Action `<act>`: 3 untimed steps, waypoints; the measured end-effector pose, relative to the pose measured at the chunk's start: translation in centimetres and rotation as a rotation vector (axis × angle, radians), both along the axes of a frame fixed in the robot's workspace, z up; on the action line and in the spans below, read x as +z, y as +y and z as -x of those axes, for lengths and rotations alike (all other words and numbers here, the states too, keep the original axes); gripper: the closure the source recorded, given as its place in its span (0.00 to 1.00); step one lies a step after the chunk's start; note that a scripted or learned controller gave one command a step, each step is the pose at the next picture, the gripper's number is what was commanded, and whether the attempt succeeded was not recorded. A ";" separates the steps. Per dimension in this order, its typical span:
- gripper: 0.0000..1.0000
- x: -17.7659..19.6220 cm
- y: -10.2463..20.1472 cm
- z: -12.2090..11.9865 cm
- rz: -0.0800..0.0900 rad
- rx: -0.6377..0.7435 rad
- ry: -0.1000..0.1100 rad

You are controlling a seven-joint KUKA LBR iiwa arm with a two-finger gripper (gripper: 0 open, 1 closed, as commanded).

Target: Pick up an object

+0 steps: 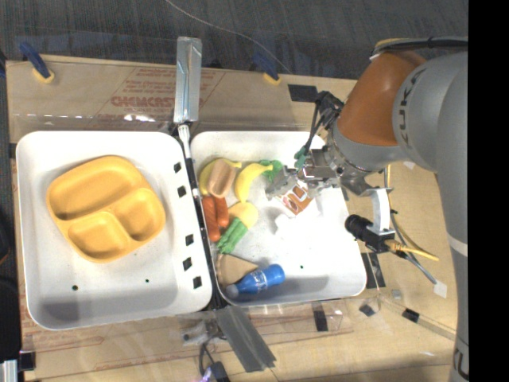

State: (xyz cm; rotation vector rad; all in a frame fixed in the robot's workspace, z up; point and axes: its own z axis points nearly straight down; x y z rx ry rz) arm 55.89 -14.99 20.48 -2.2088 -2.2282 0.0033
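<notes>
1. Here the arm (402,110) reaches in over the right bin (338,253), with the gripper (296,188) low above the bin floor; judged from this, the step in hand is the approach or grasp, not yet a lift.
2. A small orange-and-white object (297,203) lies directly below the jaws, at or just under the fingertips; contact cannot be confirmed.
3. Whether the jaws are spread or pressed together cannot be told; nothing is clearly pinched between them.
4. Beside the jaws, toward the divider, lie a banana (248,177), a carrot (213,216) and a green piece (232,235); a blue bottle (258,280) lies well apart, near the front wall.
5. The next move probably calls for closing squarely on the orange-and-white object, then rising straight.
6. The left bin (40,293) holds a yellow divided tray (103,205), far from the jaws.
</notes>
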 end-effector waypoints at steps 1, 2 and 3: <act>0.00 -11.3 -1.4 3.1 0.000 0.094 -0.003; 0.00 -11.3 1.6 -3.1 0.000 -0.069 -0.002; 0.00 -6.5 -2.6 -1.2 0.003 -0.199 -0.003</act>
